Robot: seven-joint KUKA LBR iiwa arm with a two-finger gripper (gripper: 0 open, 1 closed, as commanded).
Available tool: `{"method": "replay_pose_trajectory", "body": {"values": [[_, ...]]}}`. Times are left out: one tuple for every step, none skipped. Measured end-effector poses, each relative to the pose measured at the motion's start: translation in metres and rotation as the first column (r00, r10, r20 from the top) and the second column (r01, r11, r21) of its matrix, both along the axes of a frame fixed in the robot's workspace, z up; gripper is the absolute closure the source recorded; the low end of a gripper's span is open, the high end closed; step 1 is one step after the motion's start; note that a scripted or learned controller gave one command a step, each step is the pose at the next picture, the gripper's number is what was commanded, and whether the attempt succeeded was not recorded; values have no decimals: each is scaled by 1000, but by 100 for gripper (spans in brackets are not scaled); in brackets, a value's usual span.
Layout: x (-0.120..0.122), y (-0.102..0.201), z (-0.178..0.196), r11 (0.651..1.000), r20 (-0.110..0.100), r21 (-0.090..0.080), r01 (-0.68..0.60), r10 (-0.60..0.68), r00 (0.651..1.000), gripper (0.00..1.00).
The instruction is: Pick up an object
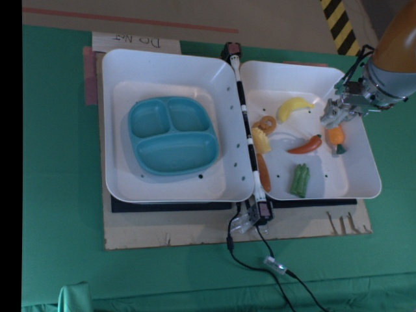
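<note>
The right bin [364, 181] holds several toy foods: a yellow banana [293, 106], a red chili pepper [305, 145], a green bean pod [299, 179], an orange ring [267, 123], a yellow piece [260, 140] and a carrot [263, 171] along the left wall. A small orange fruit with a green stem [335, 137] lies near the right wall. My gripper [333, 119] hangs over the bin's right side, just above and touching close to that orange fruit. The fingertips are blurred against the bin.
The left bin [117, 70] carries a blue three-part plate [172, 135]. A divider rail [244, 116] runs between the bins. Cables [273, 265] trail over the green cloth in front. A paper label [136, 41] lies behind the left bin.
</note>
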State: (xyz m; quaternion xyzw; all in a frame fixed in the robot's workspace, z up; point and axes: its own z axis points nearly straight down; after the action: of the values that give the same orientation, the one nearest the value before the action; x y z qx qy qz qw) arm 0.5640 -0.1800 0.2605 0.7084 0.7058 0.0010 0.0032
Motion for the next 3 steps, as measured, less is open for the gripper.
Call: {"method": "replay_pose_trajectory", "body": {"values": [[0,0,0,1000,0,0,0,0,1000,0],[-20,23,-75,1000,10,-4,1,-1,1000,0],[-18,22,-62,1000,19,-7,5,-5,1000,100]]}}
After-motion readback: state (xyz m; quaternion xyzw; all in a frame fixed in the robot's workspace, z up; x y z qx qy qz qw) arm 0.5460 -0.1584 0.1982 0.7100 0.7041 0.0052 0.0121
